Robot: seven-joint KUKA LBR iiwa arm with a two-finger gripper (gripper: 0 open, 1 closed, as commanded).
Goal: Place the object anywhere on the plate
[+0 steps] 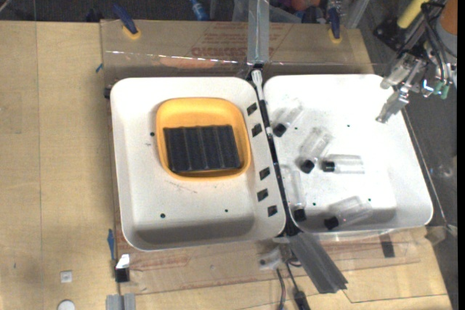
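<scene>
- Gripper point(383, 115): above right bin's point(407, 192) far right corner; finger state cannot be determined.
- Clear vials point(341, 165): lying in right bin.
- Yellow plate point(167, 116): in left bin point(134, 178), carrying a dark ribbed block point(201, 147).

My arm reaches in from the right, high at the upper right corner. My end effector point(392, 99) hangs slanted down and to the left, its slim metal fingers point(386, 112) pointing that way with nothing between them.
</scene>
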